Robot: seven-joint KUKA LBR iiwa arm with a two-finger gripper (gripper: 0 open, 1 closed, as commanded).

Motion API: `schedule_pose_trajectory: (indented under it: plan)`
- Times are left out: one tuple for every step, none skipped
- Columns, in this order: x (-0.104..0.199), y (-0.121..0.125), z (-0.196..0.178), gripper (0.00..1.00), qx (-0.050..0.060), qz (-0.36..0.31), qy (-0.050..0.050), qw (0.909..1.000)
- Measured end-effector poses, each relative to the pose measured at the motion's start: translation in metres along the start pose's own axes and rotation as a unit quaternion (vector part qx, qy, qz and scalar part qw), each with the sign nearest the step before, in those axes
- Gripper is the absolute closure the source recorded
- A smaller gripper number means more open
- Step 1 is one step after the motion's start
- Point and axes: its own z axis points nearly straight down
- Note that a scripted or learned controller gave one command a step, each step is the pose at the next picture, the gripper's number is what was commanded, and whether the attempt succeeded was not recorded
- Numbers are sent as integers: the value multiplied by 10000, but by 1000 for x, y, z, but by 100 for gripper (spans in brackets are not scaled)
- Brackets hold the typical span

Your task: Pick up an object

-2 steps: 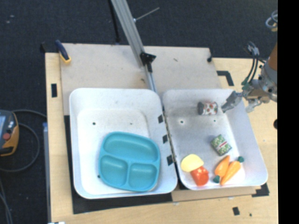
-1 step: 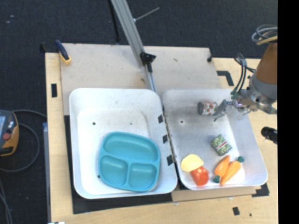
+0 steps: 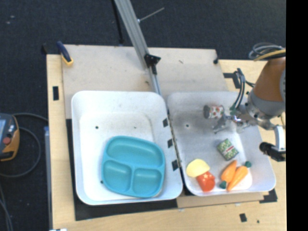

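Nearest the lens, at the front edge of the right bin (image 3: 269, 177): a red-and-yellow toy piece (image 3: 202, 174) and, just beside it to the right, a pair of orange carrots (image 3: 234, 173) with a green stub at the top end. Behind the carrots, apart from them, a small green packet (image 3: 227, 148) lies flat. Further back in the same bin, a small can (image 3: 213, 111) on its side, red-and-white label showing.

Left bin (image 3: 86, 109) holds a blue divided plate (image 3: 133, 166), three compartments, nothing in them.

Arm enters from the right, orange band (image 3: 270, 81) above the wrist. Gripper (image 3: 224, 124) sits low over the back half of the right bin, just beside the can, on its near right side. Cannot tell whether the gripper is spread or closed — the tip is a small grey blur against the bin floor. No object is visible between them, so no hold claimed.

Step in hand, as judged: approach or descent onto a target, most likely the can since it is closest; the green packet is the next nearest candidate. Nothing lifted yet.

Next move calls for: centring over the can's body rather than beside it, closing across its short axis — lying on its side it may roll away from a glancing contact — then a straight lift clear of the bin wall.
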Motion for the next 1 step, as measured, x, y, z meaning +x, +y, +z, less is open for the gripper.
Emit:
schedule_pose_trajectory:
  plan:
    - [-1, 1, -15, 100, -33, 1, -5, 10000]
